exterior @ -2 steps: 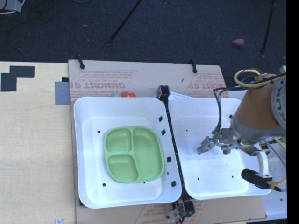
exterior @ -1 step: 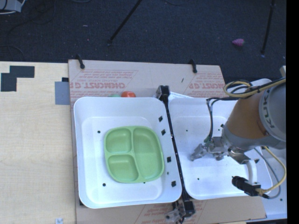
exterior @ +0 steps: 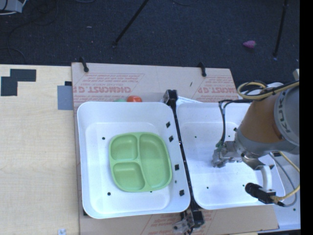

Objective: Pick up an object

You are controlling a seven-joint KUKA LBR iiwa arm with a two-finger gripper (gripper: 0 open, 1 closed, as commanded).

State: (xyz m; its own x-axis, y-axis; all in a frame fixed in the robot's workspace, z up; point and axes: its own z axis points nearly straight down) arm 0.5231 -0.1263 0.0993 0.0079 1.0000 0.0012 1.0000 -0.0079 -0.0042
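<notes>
Arm entering from three o'clock, wrist bent down over the right bin [exterior: 205, 197]; gripper [exterior: 218, 159] low above its floor, finger spread not discernible. Two white bins side by side. Left bin [exterior: 93, 199] contains one green three-compartment tray [exterior: 140, 161]. One orange object [exterior: 134, 99] lies beyond its twelve o'clock rim.

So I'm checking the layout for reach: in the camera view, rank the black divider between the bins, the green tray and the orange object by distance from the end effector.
From the end effector, in the right bin:
1. Black divider, between the bins.
2. Green tray, left bin.
3. Orange object, behind the left bin's back rim.
</notes>
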